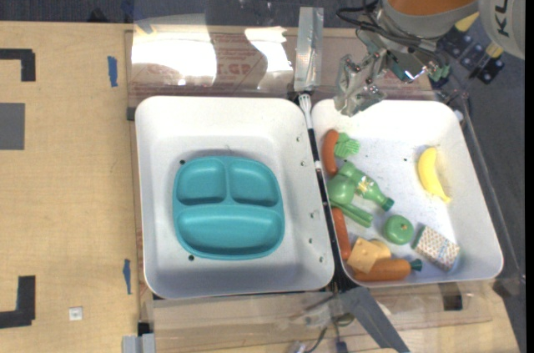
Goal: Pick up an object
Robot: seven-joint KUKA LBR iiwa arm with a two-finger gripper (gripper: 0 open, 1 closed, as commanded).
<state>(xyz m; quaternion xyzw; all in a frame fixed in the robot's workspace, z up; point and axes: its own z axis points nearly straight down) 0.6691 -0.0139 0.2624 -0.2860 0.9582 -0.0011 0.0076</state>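
1. Object to pick: none chosen yet, candidates all sit in the right bin (480,201). Nearest the gripper is the carrot (332,149) w/ green top, at the bin's left wall near the far corner.
2. Gripper (357,97) hangs over the far-left corner of the right bin, above the rim, nothing between its fingers. They look a little apart, but metal glare makes the gap hard to judge.
3. Step, as I read it: approach / pre-grasp, no contact w/ any item yet.
4. Next move prob calls for: drop into the bin, centre the fingers across one item, close. Carrot lies tight to the wall, so little room on that side; banana (430,173) lies apart from the rest, easier to straddle.
5. Count, right bin: 1 carrot, 1 banana, 1 green bottle (357,191), 1 green round piece (399,229), 1 patterned block (437,247), plus orange pieces (375,261) at the near-left corner, approx 3, overlap makes that unsure.
6. Left bin (158,126): 1 teal divided tray (227,208), 3 compartments.
7. Bins: 2, side by side, touching along the middle.
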